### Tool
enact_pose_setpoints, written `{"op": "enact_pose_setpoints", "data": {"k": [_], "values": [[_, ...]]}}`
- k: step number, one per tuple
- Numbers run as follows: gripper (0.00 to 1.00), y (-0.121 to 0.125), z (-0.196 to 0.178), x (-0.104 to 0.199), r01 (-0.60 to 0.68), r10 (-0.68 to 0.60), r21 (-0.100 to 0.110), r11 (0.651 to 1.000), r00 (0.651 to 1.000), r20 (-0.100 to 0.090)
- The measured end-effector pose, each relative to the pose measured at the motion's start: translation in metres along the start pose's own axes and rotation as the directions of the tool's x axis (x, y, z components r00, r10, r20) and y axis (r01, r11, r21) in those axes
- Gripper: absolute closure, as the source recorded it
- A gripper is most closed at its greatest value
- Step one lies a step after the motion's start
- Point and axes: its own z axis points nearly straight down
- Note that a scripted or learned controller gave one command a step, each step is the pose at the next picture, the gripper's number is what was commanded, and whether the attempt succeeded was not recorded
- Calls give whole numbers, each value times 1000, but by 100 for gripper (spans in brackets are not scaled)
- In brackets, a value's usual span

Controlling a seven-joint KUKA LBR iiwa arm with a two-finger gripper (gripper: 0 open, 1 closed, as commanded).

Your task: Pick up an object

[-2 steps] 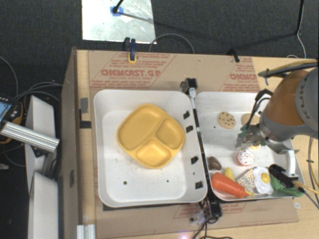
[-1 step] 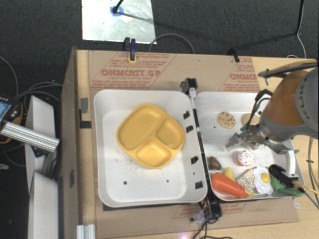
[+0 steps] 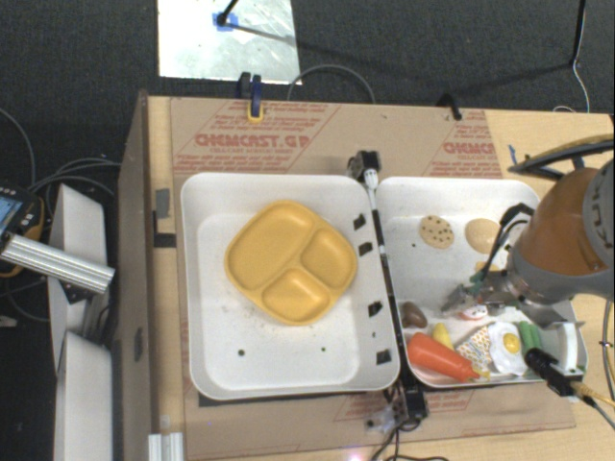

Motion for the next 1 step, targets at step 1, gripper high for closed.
{"op": "enact_pose_setpoints", "data": {"k": [1], "values": [[100,4,-12,0,3,-3,-7,1000,1000,1]]}}
